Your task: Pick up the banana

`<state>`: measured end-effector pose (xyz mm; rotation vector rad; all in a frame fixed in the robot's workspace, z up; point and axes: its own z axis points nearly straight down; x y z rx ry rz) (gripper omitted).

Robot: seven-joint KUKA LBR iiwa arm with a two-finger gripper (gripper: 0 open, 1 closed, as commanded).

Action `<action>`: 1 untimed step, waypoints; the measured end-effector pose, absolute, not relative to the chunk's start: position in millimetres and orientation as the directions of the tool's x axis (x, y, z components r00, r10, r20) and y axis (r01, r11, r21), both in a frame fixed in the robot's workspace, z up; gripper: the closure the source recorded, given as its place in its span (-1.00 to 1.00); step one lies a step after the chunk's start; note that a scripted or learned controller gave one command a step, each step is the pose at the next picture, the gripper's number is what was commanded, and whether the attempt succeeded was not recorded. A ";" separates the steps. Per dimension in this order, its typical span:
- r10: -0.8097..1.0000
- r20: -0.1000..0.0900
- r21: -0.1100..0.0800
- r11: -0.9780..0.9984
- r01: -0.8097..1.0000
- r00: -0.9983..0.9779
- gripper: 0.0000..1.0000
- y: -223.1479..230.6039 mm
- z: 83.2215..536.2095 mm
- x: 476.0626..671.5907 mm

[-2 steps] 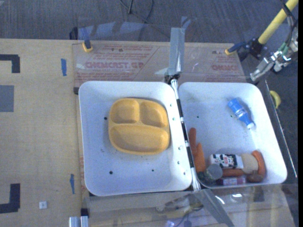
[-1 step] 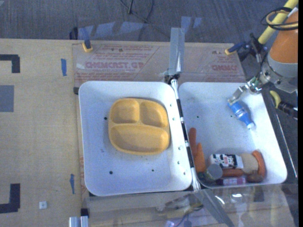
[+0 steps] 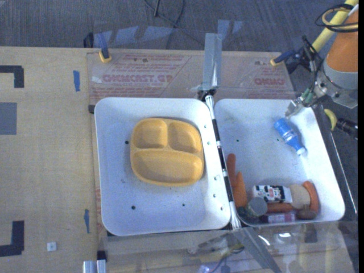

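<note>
The robot's grey gripper (image 3: 297,105) is hovering over the far right corner of the right shallow white bin (image 3: 250,115), near a small blue plastic bottle (image 3: 289,134). I cannot tell whether it is spread or closed. A small yellow rounded piece (image 3: 329,117), perhaps the banana, is lying at that bin's right rim.

We find two bins side by side on the worktop (image 3: 45,152), a divided plate (image 3: 168,151) in the left bin (image 3: 108,209). In the right bin (image 3: 250,118) a small bottle (image 3: 289,134) lies near the gripper (image 3: 297,106) at the far right; carrots (image 3: 239,186) and a larger bottle (image 3: 276,194) crowd the near edge.
</note>
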<state>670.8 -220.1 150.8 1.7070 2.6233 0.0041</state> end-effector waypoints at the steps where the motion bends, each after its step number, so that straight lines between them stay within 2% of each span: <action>1: 0.987 -0.002 0.004 0.159 0.987 -0.159 1.00 -140.3 194.2 668.3</action>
